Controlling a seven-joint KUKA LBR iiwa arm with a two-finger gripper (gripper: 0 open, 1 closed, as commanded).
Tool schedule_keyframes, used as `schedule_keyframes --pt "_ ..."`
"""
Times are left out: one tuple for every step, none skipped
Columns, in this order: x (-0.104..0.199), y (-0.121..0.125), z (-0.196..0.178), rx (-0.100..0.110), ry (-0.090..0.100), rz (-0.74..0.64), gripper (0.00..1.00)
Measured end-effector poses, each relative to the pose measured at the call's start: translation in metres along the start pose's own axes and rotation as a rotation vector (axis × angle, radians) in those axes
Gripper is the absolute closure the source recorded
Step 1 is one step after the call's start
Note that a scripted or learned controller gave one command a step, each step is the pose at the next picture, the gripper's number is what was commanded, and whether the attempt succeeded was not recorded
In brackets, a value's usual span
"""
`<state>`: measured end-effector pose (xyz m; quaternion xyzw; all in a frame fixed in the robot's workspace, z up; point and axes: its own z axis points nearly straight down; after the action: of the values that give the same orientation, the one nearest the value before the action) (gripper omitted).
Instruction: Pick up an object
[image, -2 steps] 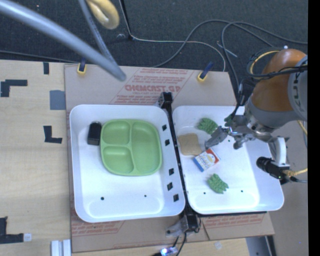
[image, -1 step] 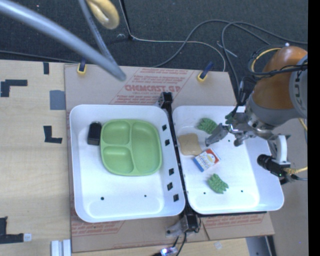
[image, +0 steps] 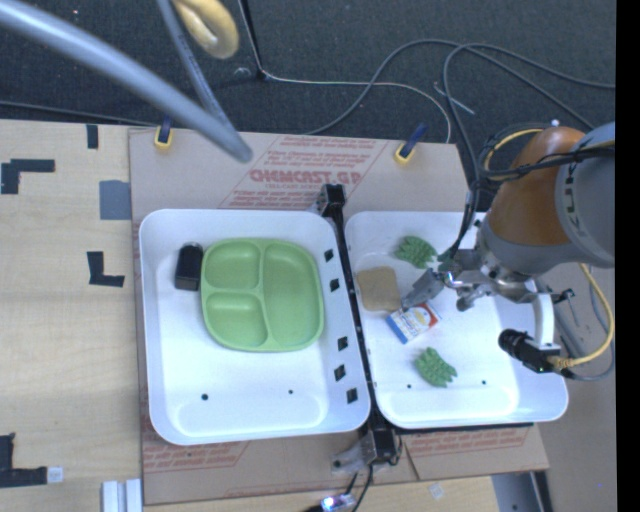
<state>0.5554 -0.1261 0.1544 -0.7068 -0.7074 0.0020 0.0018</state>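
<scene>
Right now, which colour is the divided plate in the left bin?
Light green, seen in the camera view.

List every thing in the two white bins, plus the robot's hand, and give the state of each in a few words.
Green divided plastic plate: flat, left bin.
Small black block: beside plate's left edge.
Tan square piece: flat, right bin.
Small red-white-blue packet: lying under hand.
Two green leafy toys: lying apart.
Hand: low over packet.
</scene>
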Motion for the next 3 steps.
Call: schedule_keyframes --pt "0.0022 0.0068 0.0601 -0.002 0.000 -0.001 0.00" --pt "0.0025 0.0072 0.0692 -0.004 -0.001 -0.001 0.00" --pt "0.0029 0.0071 0.0594 -0.004 -0.001 -0.002 1.00"
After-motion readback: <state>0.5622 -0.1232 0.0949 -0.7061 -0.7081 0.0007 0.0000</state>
